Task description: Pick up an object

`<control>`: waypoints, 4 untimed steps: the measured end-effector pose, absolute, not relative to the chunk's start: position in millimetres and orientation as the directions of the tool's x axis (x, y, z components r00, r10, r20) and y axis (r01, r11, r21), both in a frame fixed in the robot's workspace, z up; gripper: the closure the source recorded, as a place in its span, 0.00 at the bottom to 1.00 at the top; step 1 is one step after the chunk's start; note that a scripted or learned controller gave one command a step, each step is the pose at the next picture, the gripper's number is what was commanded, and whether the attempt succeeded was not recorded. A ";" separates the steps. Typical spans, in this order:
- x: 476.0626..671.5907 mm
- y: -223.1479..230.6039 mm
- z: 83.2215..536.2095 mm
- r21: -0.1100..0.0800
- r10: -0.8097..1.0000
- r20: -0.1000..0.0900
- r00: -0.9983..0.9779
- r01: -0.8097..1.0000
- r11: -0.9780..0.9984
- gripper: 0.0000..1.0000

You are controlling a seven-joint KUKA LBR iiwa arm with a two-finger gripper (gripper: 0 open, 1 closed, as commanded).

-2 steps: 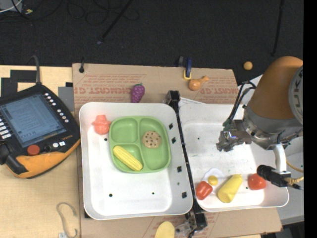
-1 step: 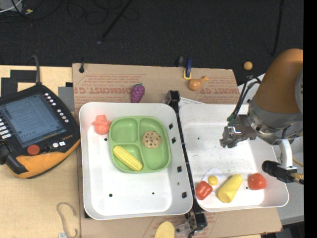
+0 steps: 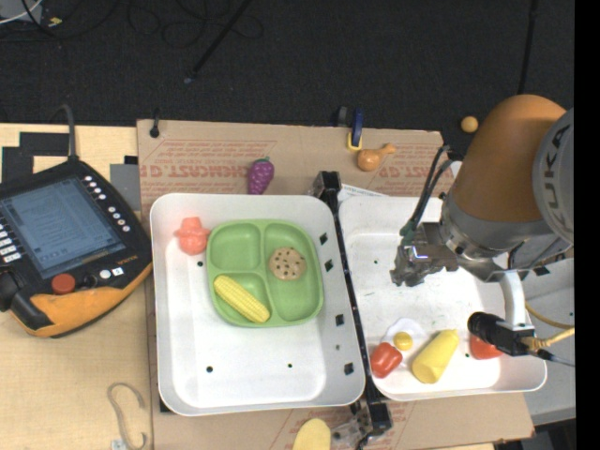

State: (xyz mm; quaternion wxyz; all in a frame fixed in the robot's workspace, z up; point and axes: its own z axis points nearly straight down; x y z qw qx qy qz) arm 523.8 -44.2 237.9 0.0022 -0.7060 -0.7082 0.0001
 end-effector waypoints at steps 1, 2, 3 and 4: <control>511.9 15.1 227.9 -0.005 1.000 0.003 -0.004 1.000 0.004 1.00; 502.1 32.1 236.9 -0.004 1.000 0.001 -0.001 1.000 0.001 1.00; 498.1 27.3 235.7 -0.004 1.000 0.000 -0.001 1.000 0.001 1.00; 488.9 30.4 228.1 -0.005 1.000 0.000 0.004 1.000 -0.004 1.00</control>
